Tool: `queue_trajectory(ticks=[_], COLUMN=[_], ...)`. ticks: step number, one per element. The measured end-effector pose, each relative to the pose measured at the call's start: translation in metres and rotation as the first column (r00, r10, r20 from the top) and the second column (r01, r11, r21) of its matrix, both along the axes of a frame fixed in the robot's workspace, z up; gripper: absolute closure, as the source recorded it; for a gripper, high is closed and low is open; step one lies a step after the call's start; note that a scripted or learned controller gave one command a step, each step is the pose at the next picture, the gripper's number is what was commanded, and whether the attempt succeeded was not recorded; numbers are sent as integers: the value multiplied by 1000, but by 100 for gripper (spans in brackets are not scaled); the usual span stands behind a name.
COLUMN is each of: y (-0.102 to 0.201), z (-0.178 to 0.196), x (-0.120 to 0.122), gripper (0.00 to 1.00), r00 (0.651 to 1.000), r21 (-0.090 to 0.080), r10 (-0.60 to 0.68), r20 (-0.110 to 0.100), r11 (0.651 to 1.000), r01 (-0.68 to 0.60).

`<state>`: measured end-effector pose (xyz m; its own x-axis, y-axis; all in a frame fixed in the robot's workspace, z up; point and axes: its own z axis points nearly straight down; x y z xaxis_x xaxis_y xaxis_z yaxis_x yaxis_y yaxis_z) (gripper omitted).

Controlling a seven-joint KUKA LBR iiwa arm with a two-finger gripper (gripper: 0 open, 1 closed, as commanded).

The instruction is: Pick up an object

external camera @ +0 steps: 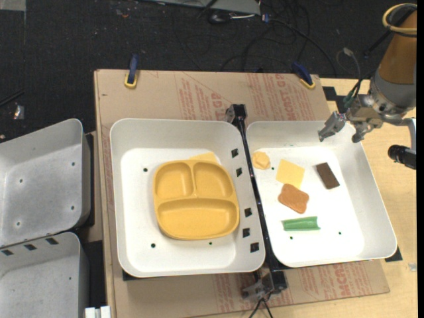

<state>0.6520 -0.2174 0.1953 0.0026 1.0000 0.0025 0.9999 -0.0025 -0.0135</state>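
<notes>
Cardboard bench [199,88] w/ two white bins [126,177], dark floor [59,45]; tool [344,128] spread, nothing pinched.

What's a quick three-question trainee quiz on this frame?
1. True or false: the yellow divided tray lies in the left bin.
2. Multiple choice: which item lies nearest the front edge of the right bin? A) brown block B) green piece C) yellow square
3. Fill in: the gripper is over the right bin's ____ rim, holding nothing.

Key: 1 true; 2 B; 3 far.
</notes>
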Motion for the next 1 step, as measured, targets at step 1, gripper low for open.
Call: queue_trajectory(ticks=[1], y=[1], z=[10], x=[3], gripper=[0], r00=[1000], r21=[-3], r10=[3], r20=[14], r11=[1000], r01=[-3])
